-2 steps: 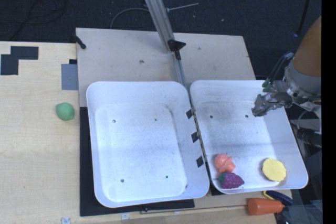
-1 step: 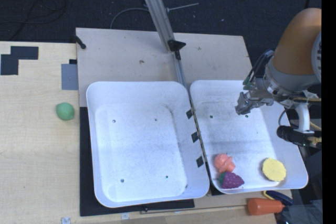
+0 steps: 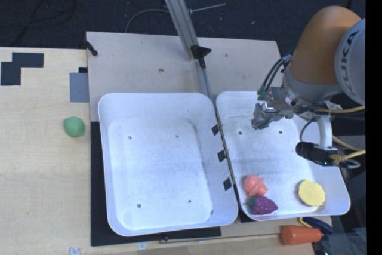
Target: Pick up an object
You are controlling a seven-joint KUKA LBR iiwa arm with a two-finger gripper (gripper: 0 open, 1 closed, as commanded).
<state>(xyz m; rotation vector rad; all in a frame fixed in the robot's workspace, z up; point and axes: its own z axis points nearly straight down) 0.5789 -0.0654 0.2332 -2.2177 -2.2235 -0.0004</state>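
gripper (image 3: 261, 120) above right bin's (image 3: 280, 146) far half, jaw state cannot tell, nothing seen between them | orange object (image 3: 255, 184), purple object (image 3: 263, 205), yellow object (image 3: 311, 193) along right bin's near edge, well apart from gripper

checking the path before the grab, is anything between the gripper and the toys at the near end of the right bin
Nothing visible. The gripper hangs over the far part of the right bin, and bare white floor lies between it and the pink toy, purple toy and yellow toy.

"KU" lettering, grey arm (image 3: 357, 63)
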